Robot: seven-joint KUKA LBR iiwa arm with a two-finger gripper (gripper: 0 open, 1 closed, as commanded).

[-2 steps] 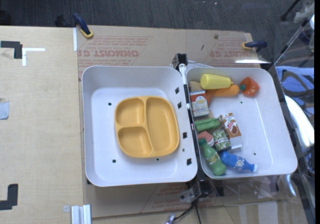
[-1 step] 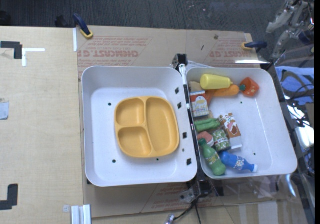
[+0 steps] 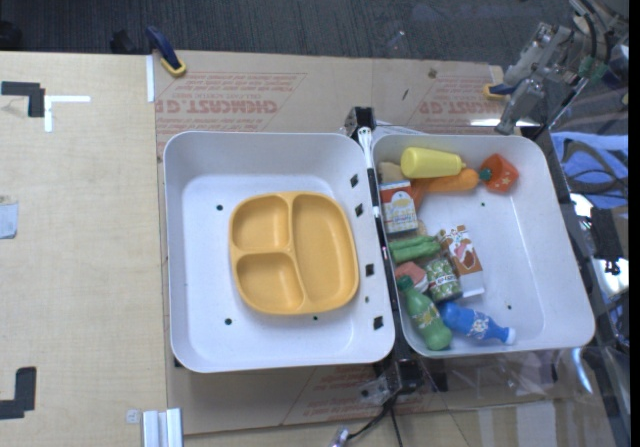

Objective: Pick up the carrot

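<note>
I see the carrot (image 3: 452, 182) lying flat in the right bin (image 3: 540, 265), upper part of it, orange body pointing left-right w/ its green end toward the right. A yellow cylinder-ish toy (image 3: 431, 162) sits just above it, touching along its top edge. An orange-red toy (image 3: 499, 173) is right at the carrot's right end. Below-left, near the bin's left wall, there's a small carton (image 3: 399, 210), then a green piece (image 3: 413, 248), a red-and-white box (image 3: 462, 257), a green bottle (image 3: 426, 321) and a blue bottle (image 3: 476, 324) toward the bottom. Left bin (image 3: 200, 265) holds a yellow divided plate (image 3: 294, 253), approx. centred. Both bins rest on the counter (image 3: 70, 235). End effector (image 3: 535, 75) is in the upper right of the frame, above the right bin's top-right corner, well apart from the carrot; I can't tell its state.
</note>
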